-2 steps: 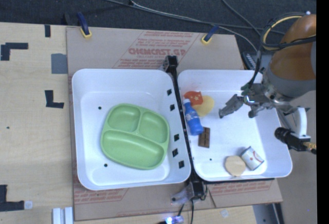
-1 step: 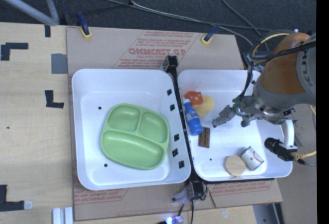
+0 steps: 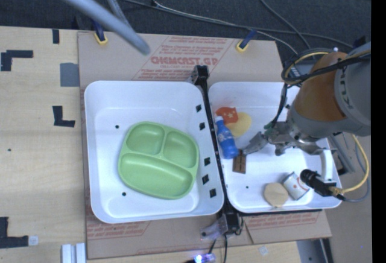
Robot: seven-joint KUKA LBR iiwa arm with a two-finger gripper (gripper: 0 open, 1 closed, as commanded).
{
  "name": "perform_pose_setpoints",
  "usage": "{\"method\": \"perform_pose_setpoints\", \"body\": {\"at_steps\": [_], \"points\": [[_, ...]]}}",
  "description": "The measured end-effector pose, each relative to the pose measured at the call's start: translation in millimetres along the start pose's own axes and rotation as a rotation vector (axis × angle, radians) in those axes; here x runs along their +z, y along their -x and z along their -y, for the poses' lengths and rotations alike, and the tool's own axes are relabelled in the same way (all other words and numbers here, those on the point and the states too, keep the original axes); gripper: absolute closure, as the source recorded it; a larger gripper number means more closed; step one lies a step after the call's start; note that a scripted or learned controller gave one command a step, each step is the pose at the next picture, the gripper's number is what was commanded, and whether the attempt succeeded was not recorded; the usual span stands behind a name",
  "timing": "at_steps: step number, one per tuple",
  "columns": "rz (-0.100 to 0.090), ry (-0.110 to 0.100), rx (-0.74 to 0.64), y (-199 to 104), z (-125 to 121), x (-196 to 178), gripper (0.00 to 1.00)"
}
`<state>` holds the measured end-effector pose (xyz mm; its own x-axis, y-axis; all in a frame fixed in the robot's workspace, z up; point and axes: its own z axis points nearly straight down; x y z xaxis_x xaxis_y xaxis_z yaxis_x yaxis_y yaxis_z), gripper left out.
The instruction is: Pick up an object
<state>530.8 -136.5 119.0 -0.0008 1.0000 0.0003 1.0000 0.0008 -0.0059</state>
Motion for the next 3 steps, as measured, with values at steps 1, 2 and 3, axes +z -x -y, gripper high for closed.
{"method": "perform_pose_setpoints", "body": {"at_steps": [1,2,3], "points": [[0.000,0.003,-0.002,-1,-1,-13,1.00],[0.001,0.010,-0.001,0,-2,-75,1.00],[0.002,0.010,-0.001,3,-10,-122,1.00]]}}
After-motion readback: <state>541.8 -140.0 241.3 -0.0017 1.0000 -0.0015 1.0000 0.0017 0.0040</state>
